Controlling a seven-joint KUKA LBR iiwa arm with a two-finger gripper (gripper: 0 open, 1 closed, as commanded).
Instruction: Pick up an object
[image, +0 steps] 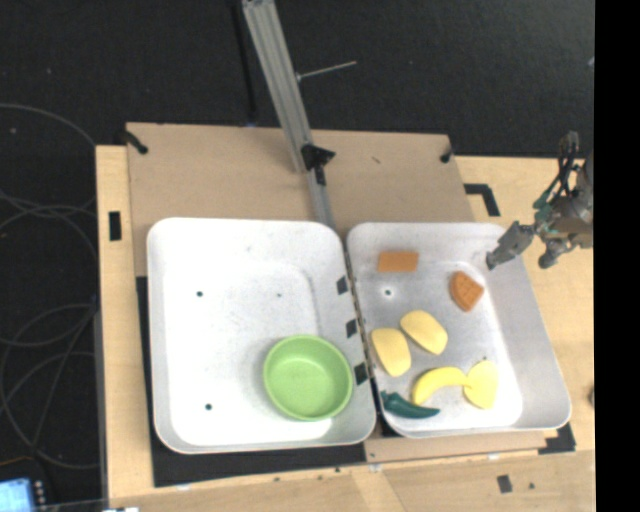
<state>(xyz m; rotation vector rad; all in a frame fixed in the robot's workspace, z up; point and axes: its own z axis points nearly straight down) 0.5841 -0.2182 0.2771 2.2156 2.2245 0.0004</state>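
Right bin (530, 330), contents: orange rounded piece (466, 291) at 2 o'clock; orange block (398, 262) at 11 o'clock; two pale yellow ovals (424, 331) (391, 352) near centre, just beside each other; banana (440, 384) and yellow slice (482, 385) at 5 o'clock; dark green pepper (408, 405), possibly, at 7 o'clock.
Gripper (528, 250): above the bin's 2 o'clock rim, fingers spread apart, nothing between them.
Left bin (200, 260): green bowl (308, 376) at 5 o'clock.
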